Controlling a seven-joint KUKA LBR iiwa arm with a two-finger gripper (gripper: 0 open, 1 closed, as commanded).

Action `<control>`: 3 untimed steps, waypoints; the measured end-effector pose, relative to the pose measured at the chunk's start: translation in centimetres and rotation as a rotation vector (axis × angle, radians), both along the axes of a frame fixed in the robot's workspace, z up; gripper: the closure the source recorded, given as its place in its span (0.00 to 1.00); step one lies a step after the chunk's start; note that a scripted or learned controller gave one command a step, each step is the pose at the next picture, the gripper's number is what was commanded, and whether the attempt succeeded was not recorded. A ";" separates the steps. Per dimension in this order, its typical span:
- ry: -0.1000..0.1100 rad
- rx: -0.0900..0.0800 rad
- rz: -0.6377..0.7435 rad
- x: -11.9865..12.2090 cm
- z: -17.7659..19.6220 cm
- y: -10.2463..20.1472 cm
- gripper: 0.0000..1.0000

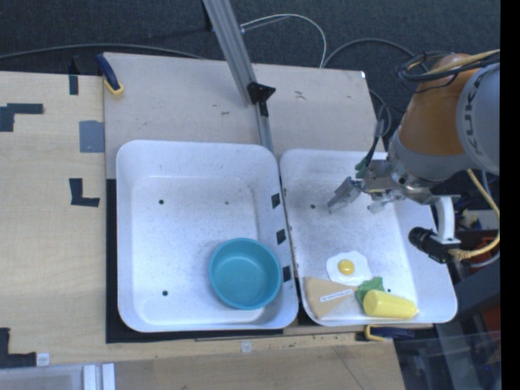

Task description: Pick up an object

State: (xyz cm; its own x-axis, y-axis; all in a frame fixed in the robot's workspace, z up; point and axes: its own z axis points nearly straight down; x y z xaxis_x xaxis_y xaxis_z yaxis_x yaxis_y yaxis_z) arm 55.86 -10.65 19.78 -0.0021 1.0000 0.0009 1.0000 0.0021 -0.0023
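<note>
Arm comes in from the right, grey w/ orange band, end effector (355,195) hanging over the upper part of the right bin (325,169), fingers (342,194) spread apart w/ nothing between them. One finger tip points down-left toward the bin floor, the other sits further right near the wrist body. Objs in the right bin are all bunched at its near edge, well apart from the end effector: fried egg toy (347,267) lies flat, just below-left of it a tan cheese wedge (327,296), and to the right a yellow corn cob w/ green leaf (385,301) touching or nearly touching the wedge. Left bin (146,169) holds a blue bowl (244,273), upright, in its near-right corner close to the wall btwn the two bins. Both bins sit side by side on the desk (49,218); a grey pole (231,39) slants in from the top, ending at a black clamp near where the bins meet. Cables loop behind the arm.
</note>
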 end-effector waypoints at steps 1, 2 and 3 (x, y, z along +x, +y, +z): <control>0.000 0.000 0.000 0.0 0.0 0.0 0.00; 0.005 -0.001 -0.001 0.6 -6.0 -0.4 0.00; -0.002 -0.003 -0.001 0.6 -11.1 -0.4 0.00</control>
